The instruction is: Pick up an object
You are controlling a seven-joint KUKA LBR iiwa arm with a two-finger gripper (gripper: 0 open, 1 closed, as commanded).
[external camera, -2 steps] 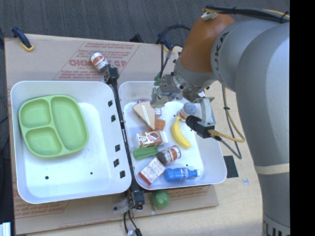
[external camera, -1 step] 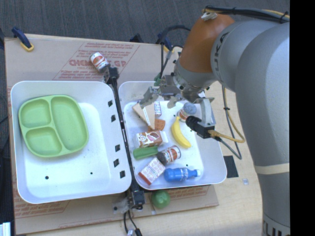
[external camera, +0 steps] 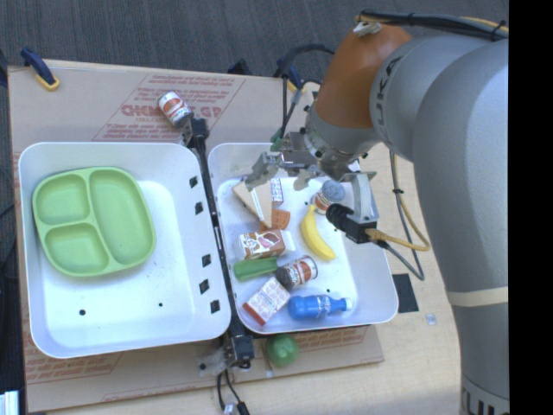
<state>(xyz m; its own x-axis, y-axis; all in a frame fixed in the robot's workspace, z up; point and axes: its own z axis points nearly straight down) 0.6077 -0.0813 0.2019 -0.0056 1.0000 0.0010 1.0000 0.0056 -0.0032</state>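
Gripper (external camera: pixel 275 168) low over sandwich wedge (external camera: pixel 251 201), frame centre, right bin (external camera: pixel 378 298); finger state unclear. Centre over wedge, descend straight, avoid banana (external camera: pixel 316 234) before clamping.

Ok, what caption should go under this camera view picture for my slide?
Robot arm's tool hovers over the right bin of toy food, near the banana; a green divided plate sits in the left bin.

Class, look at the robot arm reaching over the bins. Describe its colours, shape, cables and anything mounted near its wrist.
The arm is thick, rounded and light grey, with a smooth orange band above the wrist. Below the band sits a grey metal gripper assembly of brackets. Black cables loop over the top of the arm, a yellowish cable hangs beside the wrist, and a small black module is mounted there.
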